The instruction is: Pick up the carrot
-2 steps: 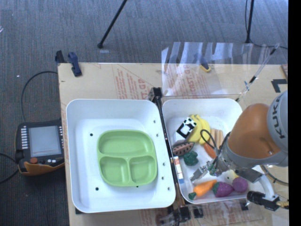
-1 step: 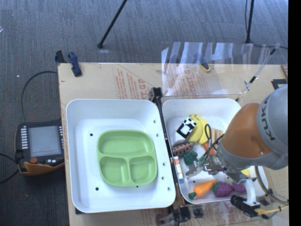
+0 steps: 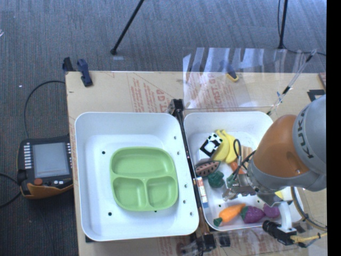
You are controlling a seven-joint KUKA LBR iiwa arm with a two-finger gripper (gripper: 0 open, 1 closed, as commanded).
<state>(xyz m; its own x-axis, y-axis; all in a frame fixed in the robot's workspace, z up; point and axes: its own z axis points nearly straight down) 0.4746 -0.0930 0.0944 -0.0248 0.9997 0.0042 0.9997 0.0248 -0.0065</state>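
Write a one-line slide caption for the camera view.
KUKA arm reaches into the right bin, gripper poised just above the carrot; green divided plate sits in the left bin.

Light: bright, even — bins point(image 3: 88, 143) near blown-out | glare: clear sheet point(image 3: 234, 81) | focus: perhaps slightly soft

Bench point(image 3: 122, 92) bearing 2 white bins point(image 3: 90, 196)
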